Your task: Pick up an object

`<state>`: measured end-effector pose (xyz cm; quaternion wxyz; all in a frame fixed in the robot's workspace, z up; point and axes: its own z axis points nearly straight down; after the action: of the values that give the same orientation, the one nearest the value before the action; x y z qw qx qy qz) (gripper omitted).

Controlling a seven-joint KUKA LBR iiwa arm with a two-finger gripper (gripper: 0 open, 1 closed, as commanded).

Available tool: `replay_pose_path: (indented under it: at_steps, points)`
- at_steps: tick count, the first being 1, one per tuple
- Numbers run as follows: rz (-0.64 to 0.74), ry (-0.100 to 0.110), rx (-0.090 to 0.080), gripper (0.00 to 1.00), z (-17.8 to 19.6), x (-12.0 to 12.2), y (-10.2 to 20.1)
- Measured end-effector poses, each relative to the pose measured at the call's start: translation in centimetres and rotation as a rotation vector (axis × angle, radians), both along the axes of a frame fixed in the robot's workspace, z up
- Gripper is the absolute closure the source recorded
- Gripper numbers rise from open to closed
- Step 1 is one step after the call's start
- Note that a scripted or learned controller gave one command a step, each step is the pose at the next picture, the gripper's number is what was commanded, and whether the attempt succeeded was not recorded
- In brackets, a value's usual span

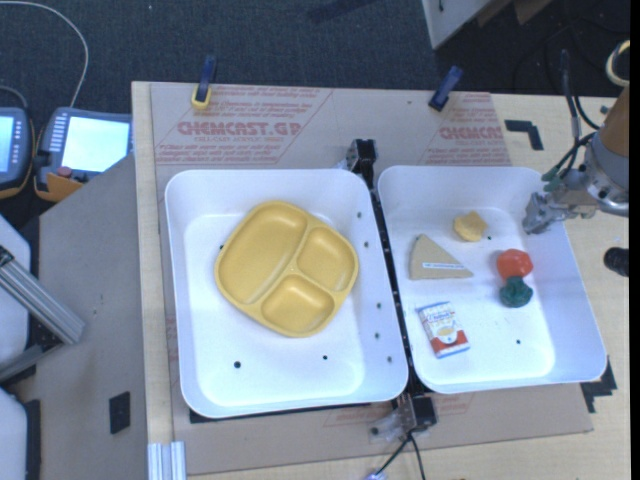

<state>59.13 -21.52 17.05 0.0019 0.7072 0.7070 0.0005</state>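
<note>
Fingers on the gripper [537,215] are hanging over the right bin [575,298], by its far right wall. I cannot tell if they are spread or pressed together. Nothing is sitting between them. The red ball [514,263] is lying just in front of them, so it is looking like the easiest toy to grab. The yellow plate [287,267] is resting in the left bin [200,368].

I see two white bins [200,368] on a tan worktop [150,268] printed with red lettering. The divided plate [287,267] is mustard yellow. In the right bin: a pale yellow lump [470,226], a beige wedge [435,260], a red-orange piece [514,263], a dark green one [516,293], and a small carton [442,329] (white, red and blue).
</note>
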Motion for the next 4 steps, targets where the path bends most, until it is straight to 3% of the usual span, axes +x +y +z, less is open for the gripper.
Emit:
replay_pose_path:
  at_steps: [2,4]
  points:
    - [0.002,-0.002,-0.001,1.00,8.8,0.2,0.0]
    - [0.005,0.006,0.004,1.00,7.0,1.5,9.4]
